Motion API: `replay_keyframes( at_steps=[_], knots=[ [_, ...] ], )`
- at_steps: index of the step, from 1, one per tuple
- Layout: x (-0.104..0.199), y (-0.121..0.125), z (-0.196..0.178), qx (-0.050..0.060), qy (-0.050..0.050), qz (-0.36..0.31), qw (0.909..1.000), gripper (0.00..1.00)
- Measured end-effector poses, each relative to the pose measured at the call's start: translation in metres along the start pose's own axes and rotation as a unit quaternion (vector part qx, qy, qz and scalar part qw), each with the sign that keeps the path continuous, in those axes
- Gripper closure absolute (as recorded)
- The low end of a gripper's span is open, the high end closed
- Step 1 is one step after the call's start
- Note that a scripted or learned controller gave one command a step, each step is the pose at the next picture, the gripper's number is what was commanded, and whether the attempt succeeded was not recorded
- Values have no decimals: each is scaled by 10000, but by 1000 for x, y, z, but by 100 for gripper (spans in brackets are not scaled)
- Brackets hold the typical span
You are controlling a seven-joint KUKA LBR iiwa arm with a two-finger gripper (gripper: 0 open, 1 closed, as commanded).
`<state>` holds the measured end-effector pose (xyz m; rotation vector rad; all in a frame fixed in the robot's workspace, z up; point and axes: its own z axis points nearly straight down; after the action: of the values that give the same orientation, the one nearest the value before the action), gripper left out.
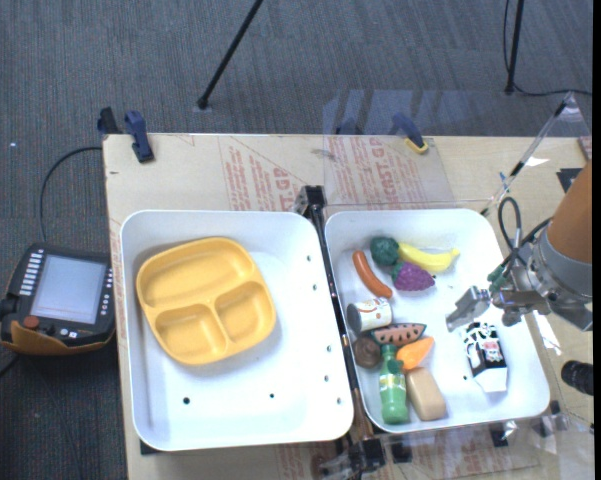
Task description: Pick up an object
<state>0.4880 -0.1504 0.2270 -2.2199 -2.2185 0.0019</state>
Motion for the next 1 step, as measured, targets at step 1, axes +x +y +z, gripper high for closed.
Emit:
replay_keyframes(
  at_steps=[1],
  knots=[
    [-43,50,77,38,12,470,9989,0]
  ],
)
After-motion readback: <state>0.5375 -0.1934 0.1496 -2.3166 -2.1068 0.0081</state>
